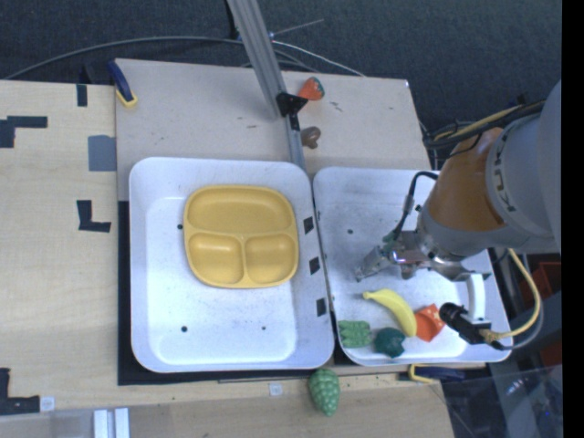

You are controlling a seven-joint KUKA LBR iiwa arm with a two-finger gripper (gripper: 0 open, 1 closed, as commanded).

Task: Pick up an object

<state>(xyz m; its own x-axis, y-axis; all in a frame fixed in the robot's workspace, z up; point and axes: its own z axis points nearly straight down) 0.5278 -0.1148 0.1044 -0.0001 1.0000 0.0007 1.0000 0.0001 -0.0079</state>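
Grey and orange, the arm (497,190) reaches in from the right and hangs its gripper (381,261) low over the right bin (365,199), about mid-bin. Whether the fingers are wide or narrow I cannot tell from this slant; nothing can be seen held between them.

Just near of the gripper lies a yellow banana (392,307), apart from it, its length running from the left toward the near right. At the banana's right end sits an orange-red toy (429,322), close to touching it. Along the bin's near wall rest a light green block (355,333) in the near left corner and a dark green lump (390,342) just beside it on the right, below the banana.

In the left bin (155,272) a yellow divided plate (242,235) lies in the far half, with one wide compartment on the far side and two smaller ones on the near side.

On the bench (55,272), outside the bins, a bumpy green object (324,390) sits just near of the gap between them. A slanted metal pole (260,48) rises from the far side, with a small orange piece (312,88) and a brown one (311,137) beside its base.
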